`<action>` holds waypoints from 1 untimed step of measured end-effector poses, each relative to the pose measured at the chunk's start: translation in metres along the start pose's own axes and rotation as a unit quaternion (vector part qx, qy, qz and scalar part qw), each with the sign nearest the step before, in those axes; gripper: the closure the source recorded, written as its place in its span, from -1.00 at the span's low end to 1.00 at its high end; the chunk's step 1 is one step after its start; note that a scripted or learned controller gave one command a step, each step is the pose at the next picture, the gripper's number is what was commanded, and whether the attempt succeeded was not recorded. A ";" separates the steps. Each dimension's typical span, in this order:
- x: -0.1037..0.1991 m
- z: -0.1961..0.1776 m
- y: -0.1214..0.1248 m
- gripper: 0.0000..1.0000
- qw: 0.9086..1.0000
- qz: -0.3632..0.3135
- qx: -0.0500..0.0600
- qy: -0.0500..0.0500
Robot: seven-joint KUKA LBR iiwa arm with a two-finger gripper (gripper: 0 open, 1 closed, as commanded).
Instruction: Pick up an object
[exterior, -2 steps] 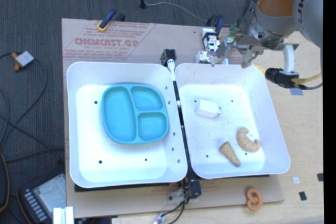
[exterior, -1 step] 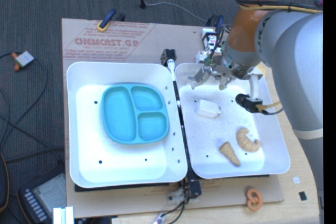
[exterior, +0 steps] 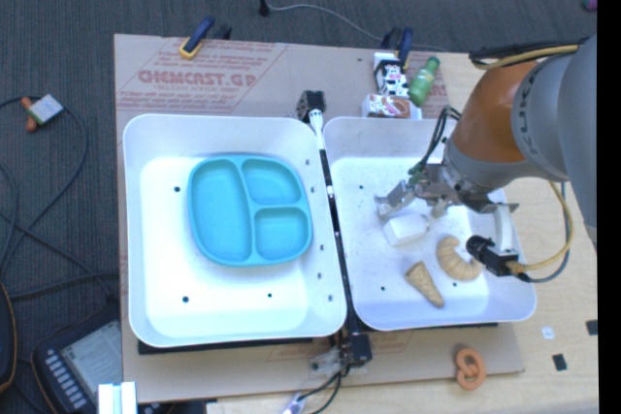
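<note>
In the right bin (exterior: 369, 291) — fingers (exterior: 400, 201), state unclear — above a white block (exterior: 406, 229)

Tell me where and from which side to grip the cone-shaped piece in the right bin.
Take the cone across its wider upper end, coming straight down from above. It lies flat on the right bin floor, tapering toward the front wall, with bare floor on its left; the croissant crowds its right.

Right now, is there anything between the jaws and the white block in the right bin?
Nothing visible stands between them. The gripper hangs just above the white block in the right bin. The croissant and the cone lie farther toward the bin's front edge, apart from the block.
</note>
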State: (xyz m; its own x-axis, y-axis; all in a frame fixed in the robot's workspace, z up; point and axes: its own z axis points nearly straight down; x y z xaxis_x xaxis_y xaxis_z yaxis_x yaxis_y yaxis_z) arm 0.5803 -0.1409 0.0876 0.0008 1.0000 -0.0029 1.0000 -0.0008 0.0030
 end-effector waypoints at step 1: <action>0.001 0.000 -0.093 -1.00 1.000 0.001 -0.001 0.000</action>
State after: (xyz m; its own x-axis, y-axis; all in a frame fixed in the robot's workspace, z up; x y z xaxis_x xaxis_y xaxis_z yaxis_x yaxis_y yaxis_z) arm 0.4868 -0.1399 0.0875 0.0021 1.0000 -0.0035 1.0000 -0.0021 0.0057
